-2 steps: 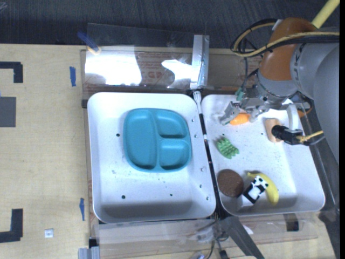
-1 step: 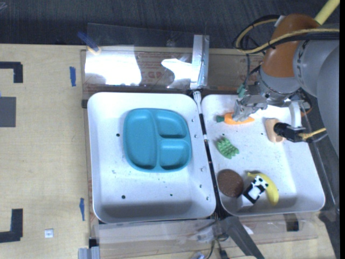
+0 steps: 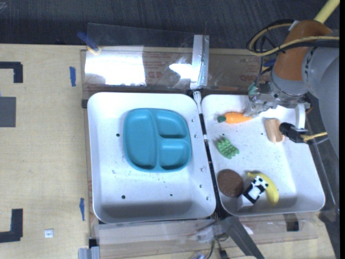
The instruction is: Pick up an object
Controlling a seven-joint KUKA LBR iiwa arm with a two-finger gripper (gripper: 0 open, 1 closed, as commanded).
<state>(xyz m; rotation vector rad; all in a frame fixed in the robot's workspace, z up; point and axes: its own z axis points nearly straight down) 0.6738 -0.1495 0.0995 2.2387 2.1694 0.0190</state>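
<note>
My end effector [image 3: 257, 102] hangs over the far edge of the right bin [image 3: 310, 196], low by the back wall, and from above I cannot tell how wide it stands or whether it has hold of anything; nothing shows clearly gripped in it.

The nearest thing to me is the toy carrot [image 3: 237, 118]. It lies on the bin floor just beside my tip, toward the left bin [image 3: 99, 161] and a little nearer the front. Its long axis runs roughly across the bin, left to right, with the green top pointing at the divider and the orange tail pointing back toward me. It looks to be touching or almost touching my tip, though I cannot tell which.

Other candidates lie farther off: a tan cylinder-shaped piece [image 3: 273, 130] just in front of me, a green ridged toy [image 3: 227, 147] near the divider, and a brown disc [image 3: 230, 182], a banana [image 3: 268, 188] and a black-and-white block [image 3: 255, 189] clustered at the front. The blue divided plate [image 3: 158, 139] sits alone in the left bin.

I judge the carrot the likeliest pick: I would need a short shift along its length toward the left, closing across its narrow width.
</note>
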